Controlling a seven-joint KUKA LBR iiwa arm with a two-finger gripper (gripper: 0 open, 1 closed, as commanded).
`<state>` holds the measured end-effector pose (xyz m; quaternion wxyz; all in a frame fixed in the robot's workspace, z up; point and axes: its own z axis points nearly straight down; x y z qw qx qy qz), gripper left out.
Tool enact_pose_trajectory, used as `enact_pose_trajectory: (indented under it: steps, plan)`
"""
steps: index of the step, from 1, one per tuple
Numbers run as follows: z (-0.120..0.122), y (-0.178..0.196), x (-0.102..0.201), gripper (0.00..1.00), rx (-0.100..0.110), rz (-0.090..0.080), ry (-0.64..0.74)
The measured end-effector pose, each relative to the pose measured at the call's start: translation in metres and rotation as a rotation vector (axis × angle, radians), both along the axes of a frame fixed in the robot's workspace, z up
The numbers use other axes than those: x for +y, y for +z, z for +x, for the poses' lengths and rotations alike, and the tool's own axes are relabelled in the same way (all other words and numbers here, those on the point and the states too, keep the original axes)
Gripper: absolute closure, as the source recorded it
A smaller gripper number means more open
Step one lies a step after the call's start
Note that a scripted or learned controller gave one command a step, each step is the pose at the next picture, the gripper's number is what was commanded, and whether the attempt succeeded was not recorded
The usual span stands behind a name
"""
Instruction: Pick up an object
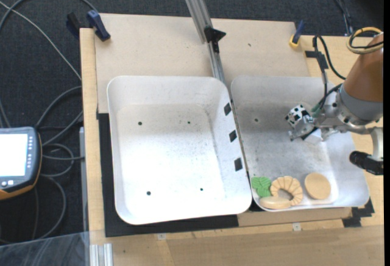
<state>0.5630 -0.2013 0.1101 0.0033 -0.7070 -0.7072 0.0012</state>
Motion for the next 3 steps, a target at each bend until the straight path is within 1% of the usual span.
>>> enact_pose_trajectory:
  steps: [1, 2, 3]
  plan:
    - [0.002, 0.014, 0.0, 1.0, -0.007, -0.001, 0.0]
    - [0.003, 0.073, 0.009, 1.0, -0.013, -0.005, 0.002]
    - [0.005, 0.127, 0.009, 1.0, -0.013, -0.005, 0.002]
